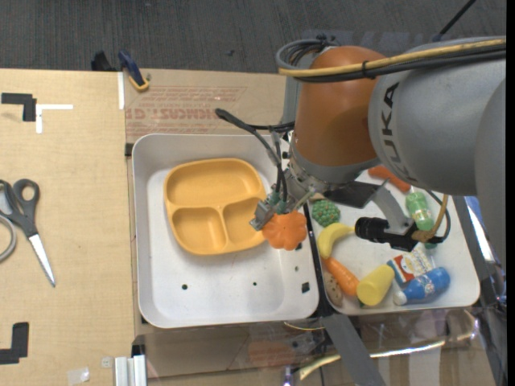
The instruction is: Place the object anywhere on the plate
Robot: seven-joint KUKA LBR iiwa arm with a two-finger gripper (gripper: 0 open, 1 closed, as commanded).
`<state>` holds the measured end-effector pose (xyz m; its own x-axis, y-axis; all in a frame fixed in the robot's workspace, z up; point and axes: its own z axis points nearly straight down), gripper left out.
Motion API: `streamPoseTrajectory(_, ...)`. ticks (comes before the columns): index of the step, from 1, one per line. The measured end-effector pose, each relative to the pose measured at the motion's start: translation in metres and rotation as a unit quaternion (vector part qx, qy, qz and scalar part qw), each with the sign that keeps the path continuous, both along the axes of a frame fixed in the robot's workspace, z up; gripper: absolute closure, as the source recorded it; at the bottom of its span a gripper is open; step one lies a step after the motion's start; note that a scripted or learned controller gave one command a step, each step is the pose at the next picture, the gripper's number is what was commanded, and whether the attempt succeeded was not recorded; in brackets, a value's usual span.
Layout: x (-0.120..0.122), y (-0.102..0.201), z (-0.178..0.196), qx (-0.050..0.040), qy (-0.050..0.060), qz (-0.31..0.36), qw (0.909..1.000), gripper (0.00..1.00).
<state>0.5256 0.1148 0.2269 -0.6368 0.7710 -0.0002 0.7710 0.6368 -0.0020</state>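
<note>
A yellow-orange divided plate (211, 203) lies in the upper part of the left white bin (209, 296). My gripper (272, 212) hangs at the plate's right edge, under the big orange wrist band. An orange, lumpy toy (285, 230) sits directly at the fingertips, just off the plate's lower right rim and over the divider between the bins. The fingers look closed around the toy's top, though the wrist hides much of them.
The right bin (451, 296) holds a green bumpy ball (325, 212), a banana (332, 236), a carrot (344, 276), a yellow cylinder (374, 285), a blue-and-white tube (418, 278) and a green bottle (419, 207). Scissors (28, 223) lie on the bench at left.
</note>
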Motion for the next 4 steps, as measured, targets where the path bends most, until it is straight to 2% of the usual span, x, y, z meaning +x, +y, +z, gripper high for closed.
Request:
streamPoseTrajectory(1,0.0222,0.0612,-0.0003,-0.0001,0.0,0.056,0.9984,1.0)
streamPoseTrajectory(2,0.0223,0.0611,0.0,-0.0001,0.0,0.056,0.9985,0.0)
streamPoseTrajectory(4,0.0223,0.0611,0.0,-0.0001,0.0,0.056,0.9985,0.0)
